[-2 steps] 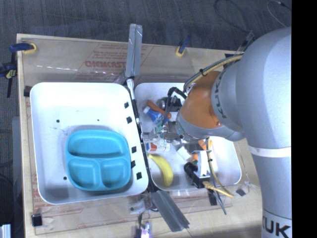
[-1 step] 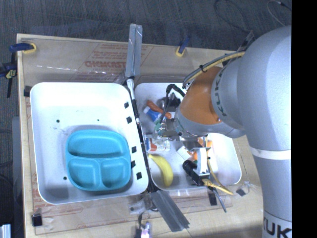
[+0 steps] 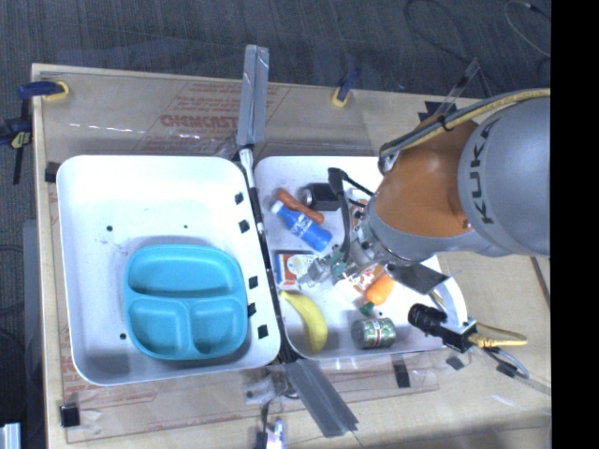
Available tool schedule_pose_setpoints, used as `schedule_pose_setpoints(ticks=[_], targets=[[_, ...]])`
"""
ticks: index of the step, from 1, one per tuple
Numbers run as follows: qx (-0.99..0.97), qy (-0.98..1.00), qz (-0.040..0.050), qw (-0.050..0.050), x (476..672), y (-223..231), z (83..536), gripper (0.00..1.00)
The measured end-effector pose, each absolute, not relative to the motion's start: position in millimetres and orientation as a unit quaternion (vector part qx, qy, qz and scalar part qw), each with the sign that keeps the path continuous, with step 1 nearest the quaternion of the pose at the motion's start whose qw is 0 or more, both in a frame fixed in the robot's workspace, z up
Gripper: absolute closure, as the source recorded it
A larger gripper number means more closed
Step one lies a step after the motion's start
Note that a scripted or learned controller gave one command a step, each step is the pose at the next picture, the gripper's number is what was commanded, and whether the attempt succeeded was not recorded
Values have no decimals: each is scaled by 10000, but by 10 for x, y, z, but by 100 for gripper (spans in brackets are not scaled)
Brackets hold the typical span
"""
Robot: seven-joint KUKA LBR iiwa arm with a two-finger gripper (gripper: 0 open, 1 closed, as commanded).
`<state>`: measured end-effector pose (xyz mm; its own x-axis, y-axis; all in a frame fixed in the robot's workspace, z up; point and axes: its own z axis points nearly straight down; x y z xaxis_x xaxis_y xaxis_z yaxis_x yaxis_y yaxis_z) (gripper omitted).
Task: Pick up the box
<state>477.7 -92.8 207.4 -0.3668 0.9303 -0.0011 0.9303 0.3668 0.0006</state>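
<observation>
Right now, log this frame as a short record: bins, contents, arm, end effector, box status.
left bin: blue tray
right bin: box, banana, can, blue bottle, orange item
arm: over right bin
end effector: low beside box, finger state unclear
box status: lying in bin, no grasp visible

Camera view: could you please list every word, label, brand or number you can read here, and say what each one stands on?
"KUKA", reading sideways, on the grey arm.
"CHEMCAST", faint red print, on the bench sheet behind the bins; the smaller lines around it are too blurred to read.
The prints on the blue bottle, the box and the green can are too small to read.
</observation>
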Motion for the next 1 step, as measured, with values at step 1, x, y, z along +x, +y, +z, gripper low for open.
schedule_pose_setpoints(ticks=[1], targets=[[6615, 7499, -1, 9, 4777, -1088, 2609, 100]])
